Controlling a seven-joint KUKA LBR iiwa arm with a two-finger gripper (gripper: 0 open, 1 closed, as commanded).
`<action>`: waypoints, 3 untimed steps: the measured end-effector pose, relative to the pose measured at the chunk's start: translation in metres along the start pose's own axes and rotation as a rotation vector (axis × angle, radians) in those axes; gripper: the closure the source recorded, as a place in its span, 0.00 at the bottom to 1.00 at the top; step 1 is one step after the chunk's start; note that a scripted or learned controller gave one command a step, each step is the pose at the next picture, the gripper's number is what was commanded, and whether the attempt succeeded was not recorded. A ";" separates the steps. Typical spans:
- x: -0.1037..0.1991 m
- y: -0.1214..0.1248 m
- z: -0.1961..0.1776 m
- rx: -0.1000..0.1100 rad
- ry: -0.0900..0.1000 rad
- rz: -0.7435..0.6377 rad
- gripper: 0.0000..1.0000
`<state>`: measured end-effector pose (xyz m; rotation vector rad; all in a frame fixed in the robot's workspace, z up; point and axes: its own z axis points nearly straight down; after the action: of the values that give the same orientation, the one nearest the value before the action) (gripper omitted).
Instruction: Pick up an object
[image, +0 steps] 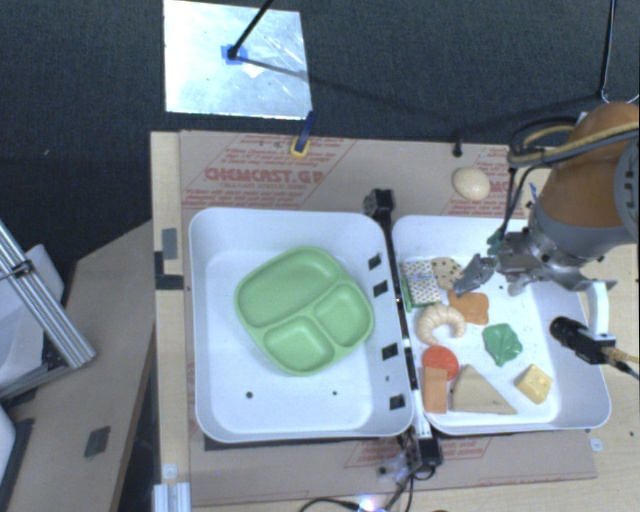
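Grey jaws (478, 272), spread unclear, hover above the crowded right bin (600, 400).

This is a robot lab: a grey and orange arm (585, 190) reaches over two white bins (290, 430) on a board-covered surface (260, 170), with loose cables (330, 503).

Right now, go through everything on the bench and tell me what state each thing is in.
Green three-compartment plastic tray: flat in the left white bin, holding nothing.
Right white bin: holds toy food.
Orange toy piece: lying just under the gripper.
Green toy chunk: lying loose.
Yellow cheese block: lying loose.
Beige egg-shaped object: outside the bins.
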<state>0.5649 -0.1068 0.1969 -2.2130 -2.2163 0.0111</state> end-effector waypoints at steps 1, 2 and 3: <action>0.000 0.003 -0.007 -0.013 -0.001 -0.002 0.00; -0.009 -0.001 0.043 -0.009 -0.001 0.001 0.00; -0.009 0.002 0.101 -0.018 0.000 0.000 0.00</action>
<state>0.5656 -0.1153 0.0961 -2.2220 -2.2248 -0.0090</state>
